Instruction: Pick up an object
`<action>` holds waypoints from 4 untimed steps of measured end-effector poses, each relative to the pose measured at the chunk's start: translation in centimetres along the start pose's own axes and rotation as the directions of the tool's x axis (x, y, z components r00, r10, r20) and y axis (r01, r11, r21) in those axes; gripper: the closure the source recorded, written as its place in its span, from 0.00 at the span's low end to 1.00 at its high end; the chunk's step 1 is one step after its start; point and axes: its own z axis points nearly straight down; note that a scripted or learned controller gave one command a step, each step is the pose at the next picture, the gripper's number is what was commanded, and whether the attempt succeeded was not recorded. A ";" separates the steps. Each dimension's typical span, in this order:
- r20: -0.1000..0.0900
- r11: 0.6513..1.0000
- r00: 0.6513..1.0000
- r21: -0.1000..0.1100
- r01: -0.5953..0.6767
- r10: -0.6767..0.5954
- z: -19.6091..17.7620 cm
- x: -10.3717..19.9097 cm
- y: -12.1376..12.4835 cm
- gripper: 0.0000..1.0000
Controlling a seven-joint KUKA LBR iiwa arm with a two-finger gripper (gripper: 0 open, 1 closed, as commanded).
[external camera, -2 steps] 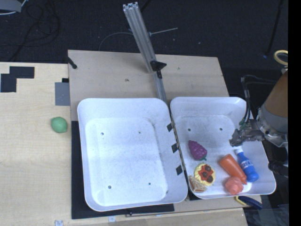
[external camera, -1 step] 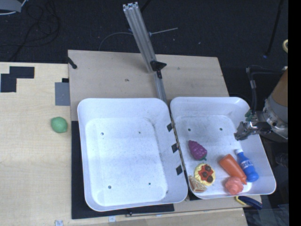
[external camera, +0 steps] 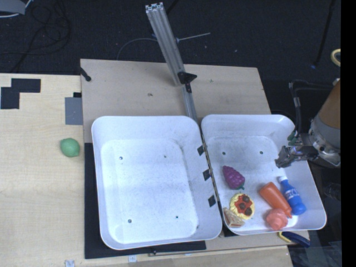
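Note:
The right bin [external camera: 245,128] holds a purple grape bunch [external camera: 234,177], a yellow pizza slice with red dots [external camera: 242,205], a small sandwich piece [external camera: 233,218], an orange carrot-like toy [external camera: 274,197], a pink-red round toy [external camera: 276,219] and a blue and white bottle [external camera: 292,196]. My gripper [external camera: 287,156] hangs over the right bin's right edge, just above the bottle, with nothing visible between its dark fingers. The arm's orange band [external camera: 334,107] is at the right border.
The left bin [external camera: 147,179] lies beside the right one. A green ball [external camera: 70,147] rests on the wooden bench to the left. A metal bar [external camera: 168,40] slants down toward the bins' shared rear corner. A yellow and blue object [external camera: 295,238] lies past the right bin's front edge.

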 end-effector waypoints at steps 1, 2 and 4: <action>-0.001 1.000 1.000 -0.002 0.003 -0.003 -1.3 5.6 0.9 1.00; 0.000 1.000 1.000 -0.001 0.003 -0.003 -0.9 11.4 2.5 1.00; 0.000 1.000 1.000 -0.001 0.003 -0.003 -2.4 23.0 5.1 1.00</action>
